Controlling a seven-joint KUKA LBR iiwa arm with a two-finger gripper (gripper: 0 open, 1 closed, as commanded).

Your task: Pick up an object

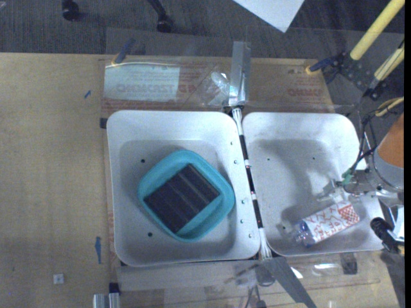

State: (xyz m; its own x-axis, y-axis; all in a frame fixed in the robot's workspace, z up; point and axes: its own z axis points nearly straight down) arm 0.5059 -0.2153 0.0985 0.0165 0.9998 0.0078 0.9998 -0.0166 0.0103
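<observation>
A small clear bottle (326,224) with a red-and-white patterned label lies on its side in the near right corner of the right bin (297,118). My gripper (341,187) reaches in from the right, just above and a little behind the bottle's right end. In the left bin (168,118) a teal square tray (187,195) sits turned at an angle, with a dark ribbed block (180,197) inside it.
The arm's orange band (393,143) hangs over the right bin's right rim. A crumpled clear plastic piece (216,87) lies behind the bins by a metal bracket (240,72). Yellow-handled tools (379,19) stand at the back right.
</observation>
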